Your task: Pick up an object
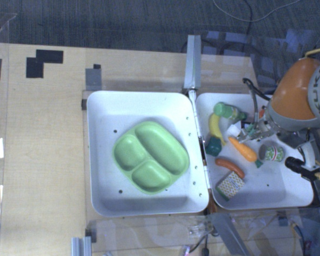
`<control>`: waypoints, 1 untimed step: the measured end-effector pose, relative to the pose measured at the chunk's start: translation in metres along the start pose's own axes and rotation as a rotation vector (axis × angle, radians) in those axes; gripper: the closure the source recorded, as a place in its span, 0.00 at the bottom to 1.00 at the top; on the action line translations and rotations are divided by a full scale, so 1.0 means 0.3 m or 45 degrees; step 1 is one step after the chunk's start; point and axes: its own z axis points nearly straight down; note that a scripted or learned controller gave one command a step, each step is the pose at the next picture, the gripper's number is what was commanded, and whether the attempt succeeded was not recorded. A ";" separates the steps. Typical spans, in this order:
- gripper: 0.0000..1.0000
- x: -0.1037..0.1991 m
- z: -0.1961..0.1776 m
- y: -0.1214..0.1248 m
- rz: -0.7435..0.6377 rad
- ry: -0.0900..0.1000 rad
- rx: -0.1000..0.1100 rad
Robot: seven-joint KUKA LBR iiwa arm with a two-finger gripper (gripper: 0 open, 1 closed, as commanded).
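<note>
Nearest in the right bin (296, 196) lies a patterned packet (230, 185), then a red sausage (230, 167). Beyond these an orange carrot (242, 149) sits just under my gripper (254, 131); whether anything is gripped, I cannot tell. Farther back lie a banana (215, 126) and a green bottle (227, 111). The left bin (98, 143) holds 1 green divided plate (151, 156).

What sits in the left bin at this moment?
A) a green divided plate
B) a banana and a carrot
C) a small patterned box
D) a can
A: the green divided plate lies alone in the left bin, while the banana, carrot, patterned box and can all lie in the right bin.
</note>
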 end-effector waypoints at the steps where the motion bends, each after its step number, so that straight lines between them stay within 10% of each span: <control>1: 0.00 0.000 0.000 0.000 0.000 0.000 0.000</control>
